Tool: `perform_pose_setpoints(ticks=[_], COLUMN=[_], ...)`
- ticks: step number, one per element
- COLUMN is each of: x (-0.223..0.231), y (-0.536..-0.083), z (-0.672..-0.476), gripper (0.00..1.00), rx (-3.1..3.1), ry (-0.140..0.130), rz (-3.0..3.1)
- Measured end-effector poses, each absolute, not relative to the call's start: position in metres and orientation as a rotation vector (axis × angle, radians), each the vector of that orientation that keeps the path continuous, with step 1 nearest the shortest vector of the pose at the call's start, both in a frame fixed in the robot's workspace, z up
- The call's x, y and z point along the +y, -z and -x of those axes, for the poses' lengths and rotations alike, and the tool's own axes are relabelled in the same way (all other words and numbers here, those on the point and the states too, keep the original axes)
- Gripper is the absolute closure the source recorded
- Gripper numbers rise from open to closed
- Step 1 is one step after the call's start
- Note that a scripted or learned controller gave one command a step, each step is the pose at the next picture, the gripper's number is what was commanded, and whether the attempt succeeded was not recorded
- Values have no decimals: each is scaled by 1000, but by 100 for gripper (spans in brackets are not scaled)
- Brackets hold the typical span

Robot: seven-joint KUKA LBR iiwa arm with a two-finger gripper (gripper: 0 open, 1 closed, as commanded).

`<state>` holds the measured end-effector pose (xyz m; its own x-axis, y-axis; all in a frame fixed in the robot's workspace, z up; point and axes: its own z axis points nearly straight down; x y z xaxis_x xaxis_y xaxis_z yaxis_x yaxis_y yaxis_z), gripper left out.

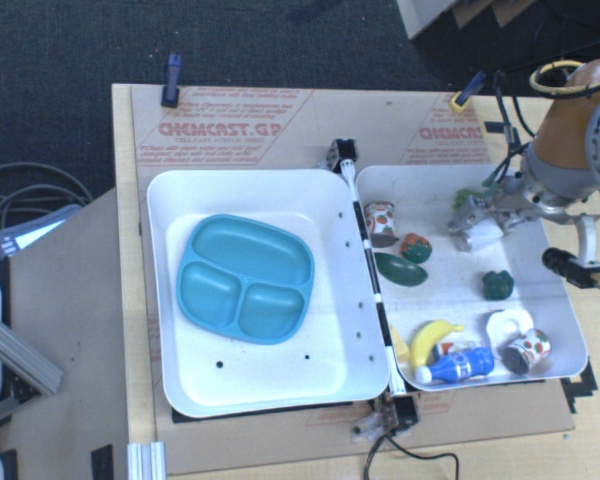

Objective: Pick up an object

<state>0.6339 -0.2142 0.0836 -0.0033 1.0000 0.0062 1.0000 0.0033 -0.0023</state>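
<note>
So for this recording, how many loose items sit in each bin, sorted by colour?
Blue: 2 – divided plastic plate in the left bin, bottle in the right bin
Green: 2 – dark leaf-shaped piece, dark round lump
Yellow: 1 – banana
Patterned cups: 2 –
Red-and-green round toy: 1 –
Total: 8

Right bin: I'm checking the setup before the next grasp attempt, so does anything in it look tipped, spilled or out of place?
Mostly ordinary clutter. In the right bin, the patterned cup near the front corner lies on its side, and the blue bottle lies flat against the banana. No spill or damage is visible. The gripper hangs over the back of the bin.
</note>
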Motion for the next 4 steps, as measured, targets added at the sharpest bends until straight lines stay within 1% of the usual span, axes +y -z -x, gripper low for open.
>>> perform_pose_setpoints(ticks=[1,2,3,4], x=[-216,-224,-161,-186], y=[-95,-147,-104,-193], z=[-635,-605,-610,-542], gripper=[100,100,100,100], rx=[-2227,-2223,-2223,-2221], ry=[3,0,1,-1], rz=[2218,2222,2219,2222])
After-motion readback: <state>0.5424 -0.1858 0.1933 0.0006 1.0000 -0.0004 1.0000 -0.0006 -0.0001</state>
